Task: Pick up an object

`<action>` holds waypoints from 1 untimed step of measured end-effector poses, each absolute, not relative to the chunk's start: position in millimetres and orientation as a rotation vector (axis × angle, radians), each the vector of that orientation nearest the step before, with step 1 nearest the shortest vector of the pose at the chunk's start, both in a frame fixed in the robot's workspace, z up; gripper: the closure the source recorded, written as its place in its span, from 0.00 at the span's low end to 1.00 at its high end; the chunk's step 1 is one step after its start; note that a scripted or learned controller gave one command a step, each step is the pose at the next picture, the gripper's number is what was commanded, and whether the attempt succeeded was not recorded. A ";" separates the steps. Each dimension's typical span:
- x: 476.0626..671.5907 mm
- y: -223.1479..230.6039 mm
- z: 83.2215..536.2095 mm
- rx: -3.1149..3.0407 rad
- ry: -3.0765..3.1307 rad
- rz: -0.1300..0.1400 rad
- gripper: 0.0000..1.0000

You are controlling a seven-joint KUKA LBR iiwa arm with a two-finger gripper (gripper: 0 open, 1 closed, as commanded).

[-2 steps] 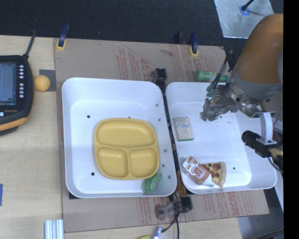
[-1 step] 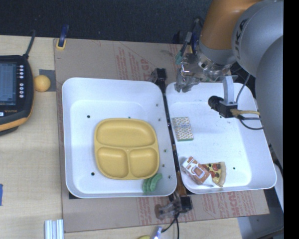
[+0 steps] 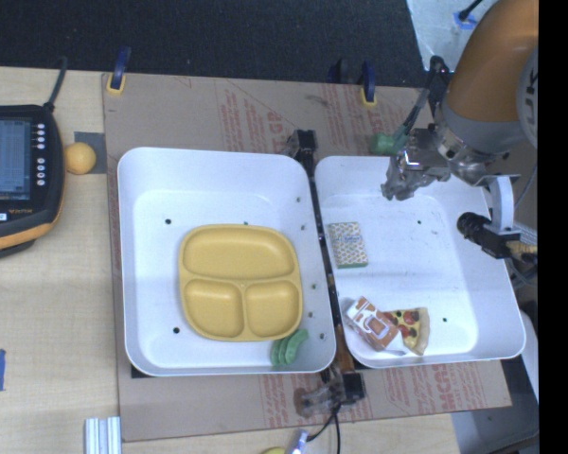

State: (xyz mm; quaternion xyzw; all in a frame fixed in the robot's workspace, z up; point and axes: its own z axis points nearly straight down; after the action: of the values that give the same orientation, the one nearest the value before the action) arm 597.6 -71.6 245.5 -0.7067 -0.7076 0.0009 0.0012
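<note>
Gripper point(image 3: 398, 189): hung over the right bin's far part; I could not tell its grip.
Right bin point(image 3: 454, 253): held a patterned sponge point(image 3: 346, 244) and a pizza slice toy point(image 3: 388, 326).
Left bin point(image 3: 151, 253): held a yellow divided plate point(image 3: 239, 281) and a green toy point(image 3: 289, 348).

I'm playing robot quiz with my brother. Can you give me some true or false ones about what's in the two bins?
1. The yellow tray lies in the left bin. True.
2. The pizza slice is in the left bin. False: it is in the right bin.
3. The end effector hangs over the right bin's far side. True.
4. The green toy sits in the tray's middle. False: it lies beside the tray's near corner.
5. The sponge is in the right bin. True.
</note>
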 end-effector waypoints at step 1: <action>642.5 -40.0 191.2 -2.215 -2.225 0.005 1.00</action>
State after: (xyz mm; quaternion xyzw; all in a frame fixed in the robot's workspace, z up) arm 642.5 -40.0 191.2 -0.7057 -0.7086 0.0016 0.0010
